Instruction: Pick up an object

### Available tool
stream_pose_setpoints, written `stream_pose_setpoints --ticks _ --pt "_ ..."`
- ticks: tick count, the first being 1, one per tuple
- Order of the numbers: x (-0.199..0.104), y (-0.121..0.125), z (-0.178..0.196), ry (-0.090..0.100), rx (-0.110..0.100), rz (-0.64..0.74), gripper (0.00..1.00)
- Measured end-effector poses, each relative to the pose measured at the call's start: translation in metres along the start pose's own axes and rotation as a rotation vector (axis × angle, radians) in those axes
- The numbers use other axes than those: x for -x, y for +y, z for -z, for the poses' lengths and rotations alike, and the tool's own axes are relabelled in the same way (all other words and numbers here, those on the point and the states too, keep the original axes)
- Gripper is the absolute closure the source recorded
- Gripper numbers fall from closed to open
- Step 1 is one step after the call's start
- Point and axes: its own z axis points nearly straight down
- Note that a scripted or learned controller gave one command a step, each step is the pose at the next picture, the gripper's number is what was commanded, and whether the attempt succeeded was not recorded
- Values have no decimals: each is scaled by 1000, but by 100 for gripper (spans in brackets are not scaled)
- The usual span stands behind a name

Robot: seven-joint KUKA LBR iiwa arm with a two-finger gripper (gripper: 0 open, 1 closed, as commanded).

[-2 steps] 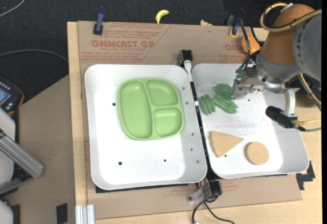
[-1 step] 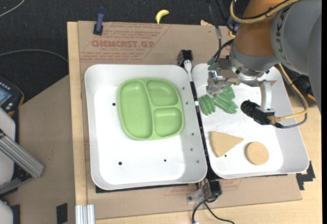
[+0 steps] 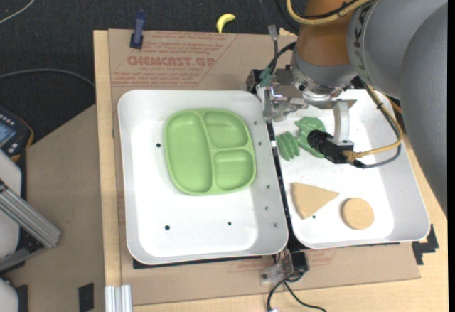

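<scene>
— Two bins on my screen, side by side on the bench [image 3: 170, 55]. The left bin [image 3: 142, 218] carries a green divided plate [image 3: 210, 151], lying flat near its middle.

— And the right one?

— In the right bin [image 3: 405, 183] I count a tan wedge [image 3: 311, 199] and a tan round piece [image 3: 357, 213] near the front edge, close together but apart. Further back lie green pieces [image 3: 295, 138], just beside the wall between the bins.

— Where's the arm?

— The arm [image 3: 384, 12] reaches in from the right, and the gripper [image 3: 307, 106] hangs low over the back of the right bin, directly above the green pieces. Whether it touches them, I cannot tell from here.

— Grasp state?

— I cannot tell.
</scene>
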Motion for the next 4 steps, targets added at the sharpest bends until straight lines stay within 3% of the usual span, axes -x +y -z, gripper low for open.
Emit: stream_pose_setpoints --ticks 1,2,3,4 --pt "-59 -70 -26 0 -15 -1 100" --pt "-116 -65 33 0 1 -2 100" --pt "-57 -100 38 -3 -9 -14 100" --pt "-16 -127 201 0 16 -10 100"
